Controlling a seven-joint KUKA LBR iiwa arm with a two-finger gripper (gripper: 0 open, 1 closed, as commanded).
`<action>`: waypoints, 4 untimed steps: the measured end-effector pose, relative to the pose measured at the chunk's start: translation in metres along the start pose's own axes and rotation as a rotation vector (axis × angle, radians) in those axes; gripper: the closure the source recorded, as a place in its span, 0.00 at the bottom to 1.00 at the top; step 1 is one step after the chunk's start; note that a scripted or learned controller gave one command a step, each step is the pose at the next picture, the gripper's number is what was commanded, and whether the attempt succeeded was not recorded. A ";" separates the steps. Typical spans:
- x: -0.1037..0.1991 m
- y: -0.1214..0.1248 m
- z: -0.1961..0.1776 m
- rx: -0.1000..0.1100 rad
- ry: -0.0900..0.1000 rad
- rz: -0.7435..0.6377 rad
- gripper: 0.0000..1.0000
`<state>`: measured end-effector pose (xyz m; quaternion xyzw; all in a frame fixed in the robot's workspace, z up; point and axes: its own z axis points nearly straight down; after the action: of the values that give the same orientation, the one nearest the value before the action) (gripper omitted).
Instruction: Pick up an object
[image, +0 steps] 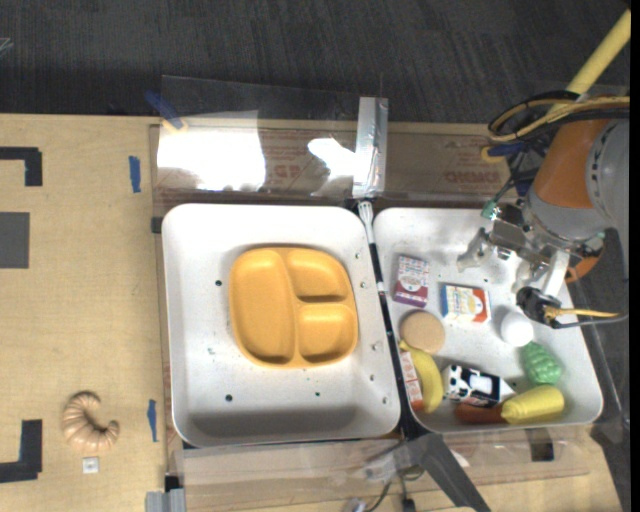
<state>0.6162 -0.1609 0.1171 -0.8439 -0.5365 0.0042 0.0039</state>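
Observation:
My gripper hangs over the upper right part of the right bin, open, with nothing between its fingers. Below it in that bin lie a small purple-and-white carton, a white card box, a round tan cookie, a white round piece, a banana, a black-and-white item, a green toy and a yellow corn-like toy. The white card box and the white round piece lie closest to the fingers.
The left bin holds a yellow divided plate. A tan croissant-shaped toy lies on the cardboard at the far left, outside the bins. Yellow and black cables loop above the arm's orange band.

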 end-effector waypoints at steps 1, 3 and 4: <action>0.002 0.000 0.031 -0.010 0.005 0.112 0.00; -0.029 0.062 -0.077 -0.020 0.010 0.561 0.00; -0.012 0.011 0.031 -0.009 0.009 0.861 0.00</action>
<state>0.6208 -0.1759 0.0862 -0.9908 -0.1352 -0.0004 0.0005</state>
